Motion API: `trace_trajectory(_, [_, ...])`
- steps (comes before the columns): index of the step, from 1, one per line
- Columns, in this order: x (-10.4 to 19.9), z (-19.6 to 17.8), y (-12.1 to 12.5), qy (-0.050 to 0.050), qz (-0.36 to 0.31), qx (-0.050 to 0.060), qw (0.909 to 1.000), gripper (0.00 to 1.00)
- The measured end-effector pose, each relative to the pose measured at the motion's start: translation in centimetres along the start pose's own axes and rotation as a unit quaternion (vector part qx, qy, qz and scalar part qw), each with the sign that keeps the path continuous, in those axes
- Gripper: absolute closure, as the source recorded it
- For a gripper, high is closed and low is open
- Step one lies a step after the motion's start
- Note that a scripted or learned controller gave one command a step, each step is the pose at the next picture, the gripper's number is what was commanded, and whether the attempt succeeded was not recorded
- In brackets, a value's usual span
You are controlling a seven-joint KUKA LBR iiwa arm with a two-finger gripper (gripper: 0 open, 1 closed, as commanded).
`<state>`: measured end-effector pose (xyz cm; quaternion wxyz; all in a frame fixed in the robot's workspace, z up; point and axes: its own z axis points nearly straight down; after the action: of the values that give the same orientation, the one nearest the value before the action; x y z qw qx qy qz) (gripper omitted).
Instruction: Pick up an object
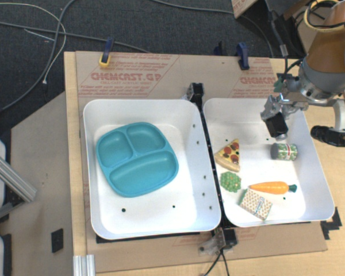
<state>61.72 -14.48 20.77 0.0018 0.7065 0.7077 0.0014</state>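
The gripper (pixel 276 126) hangs over the right bin (pixel 316 154), its dark body pointing down; whether its fingers are open or closed cannot be determined, and nothing is seen held. The nearest object is the small can (pixel 284 151), directly below and just beside the gripper tip toward the near rim. The can lies on its side, long axis running left-right, with a green-and-white label and a grey end.

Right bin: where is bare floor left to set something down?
Right bin: bare along the far-left strip above the pizza slice, left of the gripper. Crowded in the near half: broccoli, carrot, cracker, can. Left bin: bare around the blue plate, mostly its near-right corner.
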Motion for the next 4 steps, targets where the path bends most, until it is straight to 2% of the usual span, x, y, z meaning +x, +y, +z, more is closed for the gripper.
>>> trace_trajectory(1, [0.0, -5.0, 0.1, 0.0, 0.0, 0.0, 1.0, 1.0])
trace_trajectory(2, [5.6, -3.6, 1.0, 0.001, -0.001, 0.003, 1.0, 1.0])
trace_trajectory(3, [11.4, -2.8, 0.5, 0.002, -0.003, 0.004, 1.0, 1.0])
trace_trajectory(4, [17.5, -1.7, 1.1, 0.001, -0.002, 0.004, 1.0, 1.0])
